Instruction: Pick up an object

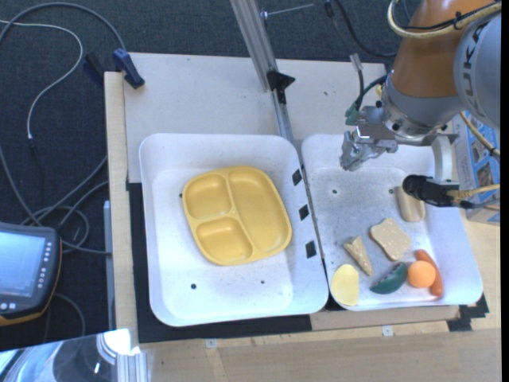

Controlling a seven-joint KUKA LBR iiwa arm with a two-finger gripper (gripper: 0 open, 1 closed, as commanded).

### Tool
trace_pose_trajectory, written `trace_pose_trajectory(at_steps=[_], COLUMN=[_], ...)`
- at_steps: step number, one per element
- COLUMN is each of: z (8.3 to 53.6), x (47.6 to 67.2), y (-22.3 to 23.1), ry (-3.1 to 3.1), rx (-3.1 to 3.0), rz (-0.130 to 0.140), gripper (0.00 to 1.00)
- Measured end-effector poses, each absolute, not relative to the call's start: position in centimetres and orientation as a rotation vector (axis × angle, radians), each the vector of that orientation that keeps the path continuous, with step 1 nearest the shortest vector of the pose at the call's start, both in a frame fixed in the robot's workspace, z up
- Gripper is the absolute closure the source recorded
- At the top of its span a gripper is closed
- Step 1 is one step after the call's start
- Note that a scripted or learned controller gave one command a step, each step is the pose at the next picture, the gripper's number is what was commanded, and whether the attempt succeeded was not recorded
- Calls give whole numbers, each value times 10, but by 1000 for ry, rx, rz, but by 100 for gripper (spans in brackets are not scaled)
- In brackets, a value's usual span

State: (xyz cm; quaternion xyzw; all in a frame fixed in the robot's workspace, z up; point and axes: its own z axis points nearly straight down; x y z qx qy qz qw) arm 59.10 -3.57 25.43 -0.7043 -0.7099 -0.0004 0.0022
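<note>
Left bin (159,213): yellow divided tray (235,214) at centre. Right bin (334,213): food pieces clustered toward 5 o'clock — yellow disc (345,284), cracker wedge (359,255), toast slice (390,239), green piece (388,281), orange ball (421,274). Gripper (354,159) over bin's 11 o'clock, nothing between fingers; open or closed: cannot tell.

Toy foods (391,261) in right bin (469,237)
</note>
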Motion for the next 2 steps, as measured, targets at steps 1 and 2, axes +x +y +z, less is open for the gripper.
trace_pose_trajectory(at_steps=[1,2], z=[237,246], x=[581,574], y=[19,74], ry=[-2225,-2228], rx=[-2210,-2212], rz=[2,-5], gripper=[100,100])
